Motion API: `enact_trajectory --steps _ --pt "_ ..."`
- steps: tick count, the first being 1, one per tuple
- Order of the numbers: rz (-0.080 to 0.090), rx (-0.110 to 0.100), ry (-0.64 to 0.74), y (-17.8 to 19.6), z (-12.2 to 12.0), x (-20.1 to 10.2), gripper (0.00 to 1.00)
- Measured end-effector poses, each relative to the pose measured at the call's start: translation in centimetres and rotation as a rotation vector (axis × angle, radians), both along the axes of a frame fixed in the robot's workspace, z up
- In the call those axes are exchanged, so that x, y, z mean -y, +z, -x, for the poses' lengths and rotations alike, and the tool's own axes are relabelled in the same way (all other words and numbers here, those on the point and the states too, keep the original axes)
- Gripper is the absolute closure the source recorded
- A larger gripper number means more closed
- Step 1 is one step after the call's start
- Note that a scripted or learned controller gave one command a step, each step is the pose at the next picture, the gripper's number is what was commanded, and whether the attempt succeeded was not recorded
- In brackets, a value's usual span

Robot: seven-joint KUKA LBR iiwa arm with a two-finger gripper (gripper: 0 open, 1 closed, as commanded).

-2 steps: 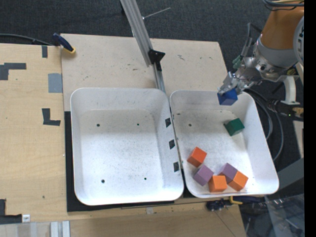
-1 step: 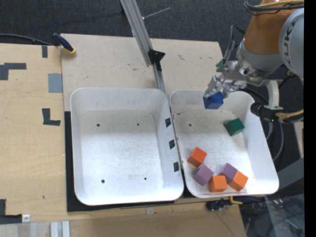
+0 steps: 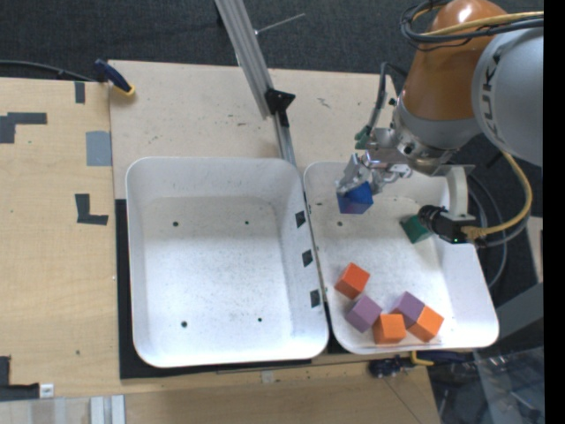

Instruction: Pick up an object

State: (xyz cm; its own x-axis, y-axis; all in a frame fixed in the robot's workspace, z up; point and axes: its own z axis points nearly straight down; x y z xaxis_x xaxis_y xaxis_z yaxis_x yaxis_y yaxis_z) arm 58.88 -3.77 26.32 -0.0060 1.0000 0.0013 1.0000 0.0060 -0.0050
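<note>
the pincer (image 3: 360, 184) hangs over the far left part of the right bin (image 3: 459, 276), and a blue block (image 3: 357, 200) sits just under the metal fingers, its top edge between them. the block appears pinched and lifted a little above the bin floor, though from this slanted view it is hard to be sure it is really clear of the floor. so the pincer is narrow, closed on the blue block.

the block looks like a small hard cube, probably foam or light wood, so it should be light and stiff and not fragile. its faces are flat and smooth, which can be slippery for metal fingers; the best hold is on two opposite flat faces, near the middle, not on a corner. here the fingers seem to take it high, near the top edge, so the hold may be weak and the block could turn or drop.

further out, a green block (image 3: 413, 229) lies near the right wall of the same bin. at the near end lie an orange block (image 3: 353, 280), then a purple block (image 3: 363, 312) and more orange and purple ones close together. the left bin (image 3: 141, 201) stands beside, touching along the middle edge.
</note>
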Motion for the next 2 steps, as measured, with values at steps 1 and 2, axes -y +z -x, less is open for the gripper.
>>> enact_trajectory --steps 1,2 --pt "0.0 0.0 0.001 -1.2 1.9 -6.0 1.0" --pt "0.0 0.0 0.002 -1.4 3.5 -11.3 1.0"
